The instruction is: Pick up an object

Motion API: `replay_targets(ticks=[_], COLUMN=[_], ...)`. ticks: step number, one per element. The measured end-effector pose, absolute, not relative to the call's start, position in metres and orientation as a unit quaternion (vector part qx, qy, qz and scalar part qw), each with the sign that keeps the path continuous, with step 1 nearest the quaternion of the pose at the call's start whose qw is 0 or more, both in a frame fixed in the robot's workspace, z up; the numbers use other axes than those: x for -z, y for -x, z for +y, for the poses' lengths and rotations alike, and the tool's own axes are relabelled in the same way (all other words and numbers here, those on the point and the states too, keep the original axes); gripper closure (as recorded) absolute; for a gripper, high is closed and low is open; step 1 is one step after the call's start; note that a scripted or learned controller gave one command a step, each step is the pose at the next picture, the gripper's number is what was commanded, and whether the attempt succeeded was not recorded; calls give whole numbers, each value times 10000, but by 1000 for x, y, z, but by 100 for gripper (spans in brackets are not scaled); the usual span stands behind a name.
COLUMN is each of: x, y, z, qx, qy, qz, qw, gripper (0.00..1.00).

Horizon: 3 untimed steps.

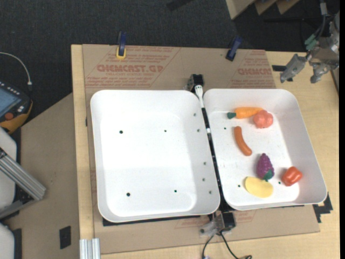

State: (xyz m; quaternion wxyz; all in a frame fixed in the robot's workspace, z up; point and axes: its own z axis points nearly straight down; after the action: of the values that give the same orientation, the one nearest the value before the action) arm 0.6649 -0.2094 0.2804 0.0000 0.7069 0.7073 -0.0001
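The right bin holds several toy foods: an orange carrot, a pink round fruit, an orange-red sausage, purple grapes, a red pepper and a yellow fruit. My gripper hangs high at the upper right, above the bench past the right bin's far corner. It is open, its two grey fingers spread wide with nothing between them. It is well away from every object.
The left bin lies beside the right one, their rims meeting at a black clamp. Both bins rest on a brown cardboard sheet held by blue clips. A device with a cable sits at the far left.
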Motion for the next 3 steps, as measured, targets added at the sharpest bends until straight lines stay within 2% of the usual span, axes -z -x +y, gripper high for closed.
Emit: replay_targets(ticks=[1,2,3], x=[-192,-250,-176], y=[-595,-512,-477], z=[-225,-184,-124], qx=[30,-3,14], qy=[-7086,-7074,-7060], qz=[7056,7068,7082], qw=[-55,-15,-51], gripper=[0,0,0])
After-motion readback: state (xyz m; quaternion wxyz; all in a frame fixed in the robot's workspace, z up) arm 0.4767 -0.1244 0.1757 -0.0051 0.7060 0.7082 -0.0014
